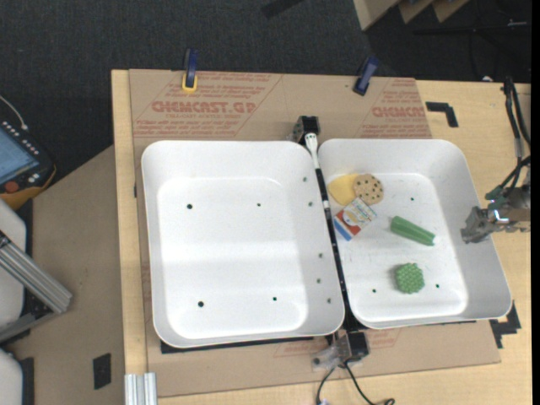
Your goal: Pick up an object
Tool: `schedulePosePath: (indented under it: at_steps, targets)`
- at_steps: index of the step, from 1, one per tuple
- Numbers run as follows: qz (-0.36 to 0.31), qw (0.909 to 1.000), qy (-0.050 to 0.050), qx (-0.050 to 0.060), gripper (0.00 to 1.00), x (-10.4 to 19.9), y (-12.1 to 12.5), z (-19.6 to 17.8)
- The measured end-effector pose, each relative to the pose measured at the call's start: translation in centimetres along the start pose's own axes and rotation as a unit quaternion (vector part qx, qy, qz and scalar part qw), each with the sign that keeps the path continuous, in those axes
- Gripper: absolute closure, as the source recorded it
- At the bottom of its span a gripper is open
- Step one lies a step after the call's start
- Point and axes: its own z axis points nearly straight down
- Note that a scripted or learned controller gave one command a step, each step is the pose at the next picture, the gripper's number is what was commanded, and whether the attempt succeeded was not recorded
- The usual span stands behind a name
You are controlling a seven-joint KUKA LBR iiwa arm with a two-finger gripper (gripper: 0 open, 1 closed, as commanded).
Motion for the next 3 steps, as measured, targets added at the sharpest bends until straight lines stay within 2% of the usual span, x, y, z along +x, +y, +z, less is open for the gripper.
schedulePosePath:
  at_steps: [1, 2, 3]
  targets:
    - [-0.003, 0.9999, -0.003, -0.009, 1.0, 6.8, 2.9, -7.8]
    - [0.005, 1.0, -0.002, -0.002, 1.0, 0.4, -0.1, -1.3]
    - [-0.001, 1.0, -0.003, -0.006, 1.0, 4.0, 5.5, 1.2]
